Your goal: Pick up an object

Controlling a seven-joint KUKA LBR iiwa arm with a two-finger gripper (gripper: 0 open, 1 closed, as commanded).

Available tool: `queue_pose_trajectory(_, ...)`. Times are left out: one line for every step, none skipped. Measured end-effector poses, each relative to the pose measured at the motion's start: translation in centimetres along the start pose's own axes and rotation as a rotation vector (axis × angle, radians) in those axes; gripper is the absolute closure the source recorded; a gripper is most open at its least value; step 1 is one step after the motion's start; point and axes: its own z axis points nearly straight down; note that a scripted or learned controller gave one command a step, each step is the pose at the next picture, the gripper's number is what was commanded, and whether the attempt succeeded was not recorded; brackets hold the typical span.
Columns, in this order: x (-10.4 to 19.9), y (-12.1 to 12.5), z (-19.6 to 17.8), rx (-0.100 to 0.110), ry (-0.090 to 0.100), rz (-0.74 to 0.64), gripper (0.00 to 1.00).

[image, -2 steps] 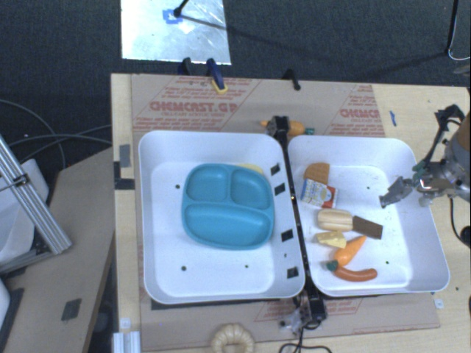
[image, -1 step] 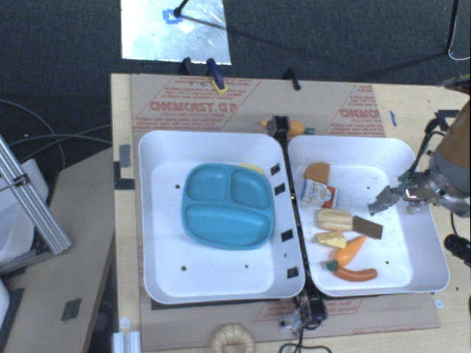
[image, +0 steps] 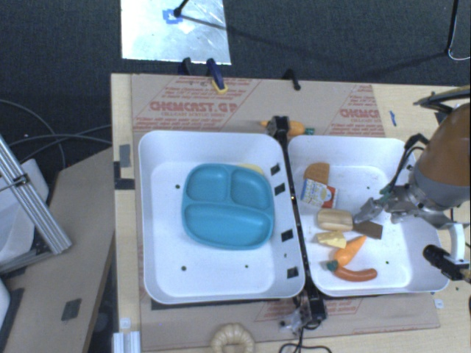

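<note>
Your table [image: 184,98] carried two white bins side by side. The left bin [image: 165,271] held a blue divided plate [image: 227,204]. In the right bin [image: 390,271] lay a bread slice [image: 317,172], a small carton [image: 317,193], a tan roll [image: 335,218], a yellow piece [image: 332,239], a carrot [image: 350,249] and a sausage [image: 355,273]. Your tool [image: 370,219] hung low just right of the roll; whether it stood apart or together, you could not tell.
</note>
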Motion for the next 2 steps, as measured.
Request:
queue_pose_trajectory(0.0, 0.0, 3.8, -0.002, -0.001, 0.000, 0.00)
queue_pose_trajectory(0.0, 0.1, 2.5, -0.007, -0.002, 0.000, 1.00)
